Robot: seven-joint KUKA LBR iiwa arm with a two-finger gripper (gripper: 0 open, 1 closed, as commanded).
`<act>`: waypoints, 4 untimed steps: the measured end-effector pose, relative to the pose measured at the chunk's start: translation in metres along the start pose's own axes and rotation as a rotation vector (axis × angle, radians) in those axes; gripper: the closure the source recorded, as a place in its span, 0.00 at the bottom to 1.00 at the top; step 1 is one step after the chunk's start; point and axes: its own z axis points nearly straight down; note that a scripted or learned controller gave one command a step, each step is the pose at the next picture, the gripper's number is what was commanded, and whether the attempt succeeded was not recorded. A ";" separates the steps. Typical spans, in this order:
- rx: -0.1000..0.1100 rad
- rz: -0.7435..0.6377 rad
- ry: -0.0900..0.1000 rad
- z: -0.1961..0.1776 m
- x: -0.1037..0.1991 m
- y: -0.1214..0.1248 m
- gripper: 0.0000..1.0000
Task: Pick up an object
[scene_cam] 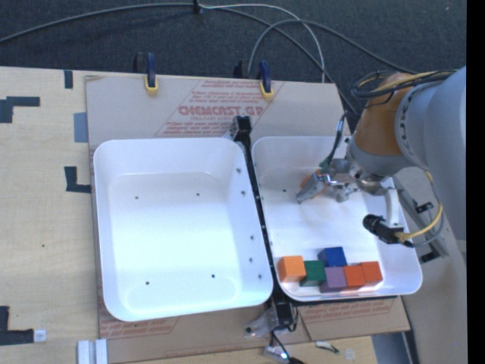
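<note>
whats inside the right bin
The right bin holds a cluster of blocks near its front edge: orange block, green block, blue block, purple block, and another orange one. The gripper hangs over the bin, covering part of the floor.

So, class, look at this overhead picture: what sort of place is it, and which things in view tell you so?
Probably a robotics lab bench set up for grasping trials. A grey arm reaches over two white bins clamped side by side, coloured blocks sit in the right bin, and cables trail across the floor behind.
</note>
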 end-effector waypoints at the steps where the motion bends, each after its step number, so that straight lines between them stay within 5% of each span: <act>1: -0.009 -0.006 -0.001 -0.006 0.049 0.023 0.00; 2: -0.010 -0.004 -0.001 -0.006 0.059 0.060 0.00; 3: -0.009 -0.002 -0.001 -0.006 0.059 0.046 0.00; 4: -0.009 -0.002 -0.001 -0.016 0.059 0.046 1.00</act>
